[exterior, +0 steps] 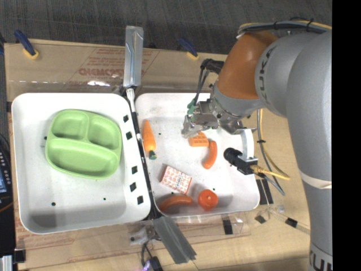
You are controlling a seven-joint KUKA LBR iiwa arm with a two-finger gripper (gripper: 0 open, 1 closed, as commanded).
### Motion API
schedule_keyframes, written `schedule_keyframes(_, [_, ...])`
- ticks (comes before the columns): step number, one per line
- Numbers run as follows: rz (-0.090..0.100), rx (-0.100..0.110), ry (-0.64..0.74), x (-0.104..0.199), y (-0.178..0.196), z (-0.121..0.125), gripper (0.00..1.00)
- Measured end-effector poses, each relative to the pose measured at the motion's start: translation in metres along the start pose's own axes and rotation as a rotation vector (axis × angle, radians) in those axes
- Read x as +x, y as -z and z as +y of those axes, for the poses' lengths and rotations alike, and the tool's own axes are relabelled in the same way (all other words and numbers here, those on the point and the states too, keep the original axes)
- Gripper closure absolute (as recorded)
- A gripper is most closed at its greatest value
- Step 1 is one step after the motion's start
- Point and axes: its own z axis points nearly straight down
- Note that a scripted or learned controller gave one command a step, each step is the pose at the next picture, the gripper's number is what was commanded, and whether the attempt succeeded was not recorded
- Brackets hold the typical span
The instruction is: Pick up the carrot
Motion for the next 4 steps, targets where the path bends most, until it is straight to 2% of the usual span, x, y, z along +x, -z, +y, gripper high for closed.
schedule_keyframes(1, [-0.002,0.0,0.11,0.089,-0.006,-0.035,0.0])
schedule_keyframes(2, [-0.003,-0.004,0.302,0.084,-0.005,-0.015,0.0])
schedule_keyframes(3, [-0.002,-0.002,0.319,0.001,-0.023,0.006,0.0])
schedule_keyframes(4, [-0.002,-0.001,0.487,0.102,-0.005,-0.017,0.0])
